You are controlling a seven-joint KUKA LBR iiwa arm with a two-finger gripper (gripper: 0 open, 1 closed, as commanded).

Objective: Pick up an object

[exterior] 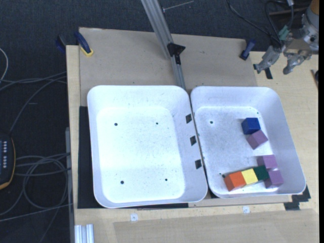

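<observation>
— Hanging at the upper right of the frame, the gripper (280,63) sits above the bench, past the far rim of the right bin (288,135). How do its fingers stand?

— Spread apart, with nothing between them. One finger (267,62) points down-left, the other sits just beside it to the right.

— And the objects?

— All in the right bin. A blue cube (250,125) lies in the upper middle of it, touching a purple block (256,139) just below. Near the lower rim a striped bar (246,177) of orange, yellow and green lies at a slight tilt. Two more purple blocks sit at the lower right: one (268,161) above the bar's green end, the other (275,177) just beside that end.

— The left bin (96,135)?

— White, speckled, with four dark dots on its floor. A grey metal pole (161,29) slants from the top of the frame down to the gap between the bins.
</observation>
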